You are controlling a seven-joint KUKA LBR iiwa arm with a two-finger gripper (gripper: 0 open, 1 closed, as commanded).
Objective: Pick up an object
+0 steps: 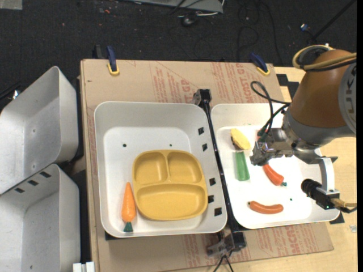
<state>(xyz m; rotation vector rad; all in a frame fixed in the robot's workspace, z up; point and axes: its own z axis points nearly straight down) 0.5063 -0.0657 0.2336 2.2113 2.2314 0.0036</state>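
Observation:
The right bin (295,217) holds a yellow piece (240,139) at its upper left, a green stick (242,166) below it, a red-orange pepper (273,174) in the middle and an orange sausage (266,207) near the front. My gripper (262,153) hangs low over the bin's middle, just right of the green stick and up-left of the pepper. Nothing shows between its fingers.
The left bin (108,152) carries a yellow divided tray (169,185) and an orange carrot (129,203) along its left side. Two more white bins (34,129) lie off the bench at the left. The arm's orange body (323,95) overhangs the right bin's far side.

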